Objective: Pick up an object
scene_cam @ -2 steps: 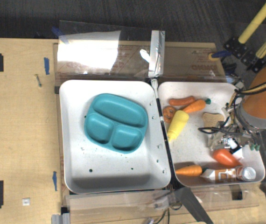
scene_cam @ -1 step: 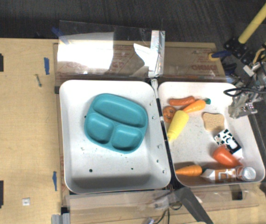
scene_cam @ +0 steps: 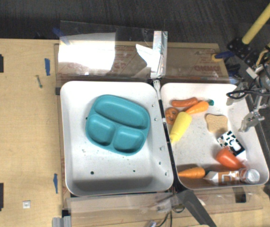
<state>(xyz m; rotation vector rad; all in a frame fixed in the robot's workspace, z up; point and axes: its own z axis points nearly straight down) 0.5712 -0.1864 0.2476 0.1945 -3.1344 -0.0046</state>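
Hand at R edge of R bin, hanging over bin's upper-R corner, cables & wrist hardware bunched above it. Finger state: can't tell, the metal tip is too small & cluttered. Nothing seen between fingers, so no grasp claimed.

Nearest thing: tan bread slice, just L of hand, flat on bin floor. Below-L of hand: black/white patterned block, touching or nearly touching red-orange pepper-like piece. Further down, along bin's near wall: bottle w/ clear cap lying on its side, long axis L-R, w/ small carrot at its L end.

Far side of bin, well apart from hand: yellow corn cob, long axis steep, slanting top-R to bottom-L; two orange carrots above it, lying roughly L-R; small brown round thing against the divider.

L bin: teal compartment plate, off-task by my read.

Judgement: pick not started. Every candidate lies L & down-view from hand; bread or patterned block = shortest reach. Bread lies flat, poor pinch; block looks the better bet. Counter around bins is plain tan board.
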